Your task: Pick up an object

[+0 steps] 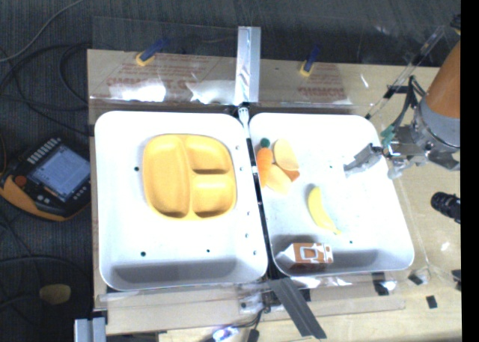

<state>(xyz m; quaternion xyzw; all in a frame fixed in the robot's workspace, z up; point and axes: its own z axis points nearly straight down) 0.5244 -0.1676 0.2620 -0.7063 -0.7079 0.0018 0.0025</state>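
Roughly: yellow tray (190,176) centre-left in left bin (120,206); right bin (374,213) holds banana (321,209), carrot (264,168). Gripper (364,159) at right edge, empty, claw state unclear. Suggest centring above banana before descending.

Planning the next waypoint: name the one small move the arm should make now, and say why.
Probably ease the hand left and down toward the banana. The hand sits above the right bin's right side with nothing in it, and the banana lies alone on bare floor, apart from the carrot cluster and the small carton.
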